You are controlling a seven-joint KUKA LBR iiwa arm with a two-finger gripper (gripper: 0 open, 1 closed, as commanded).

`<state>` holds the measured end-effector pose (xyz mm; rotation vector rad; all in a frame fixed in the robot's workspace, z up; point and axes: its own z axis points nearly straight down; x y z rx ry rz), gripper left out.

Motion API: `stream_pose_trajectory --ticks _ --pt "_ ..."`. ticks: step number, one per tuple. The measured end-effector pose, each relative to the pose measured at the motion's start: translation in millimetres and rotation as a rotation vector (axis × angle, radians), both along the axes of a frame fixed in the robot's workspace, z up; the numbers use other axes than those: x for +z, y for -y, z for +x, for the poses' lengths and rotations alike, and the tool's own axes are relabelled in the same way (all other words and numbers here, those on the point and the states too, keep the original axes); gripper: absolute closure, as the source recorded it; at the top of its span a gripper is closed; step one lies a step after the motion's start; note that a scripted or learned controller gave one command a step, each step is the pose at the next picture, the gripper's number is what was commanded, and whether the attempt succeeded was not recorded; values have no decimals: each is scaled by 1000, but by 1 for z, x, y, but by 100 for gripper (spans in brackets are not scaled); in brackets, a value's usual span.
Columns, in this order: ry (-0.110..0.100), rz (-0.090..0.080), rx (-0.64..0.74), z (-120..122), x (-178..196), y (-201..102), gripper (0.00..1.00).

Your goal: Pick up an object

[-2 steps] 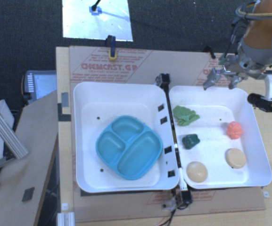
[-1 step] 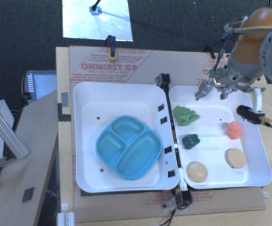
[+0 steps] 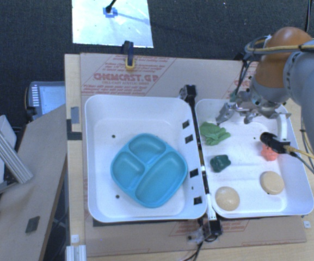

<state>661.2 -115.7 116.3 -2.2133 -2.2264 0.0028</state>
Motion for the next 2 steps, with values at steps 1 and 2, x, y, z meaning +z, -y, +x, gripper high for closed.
stream_pose_trajectory --ticks 1,2 --pt "9 -1 0 2 -31 0 0" --pt "11 -1 1 3 -19 0 100"
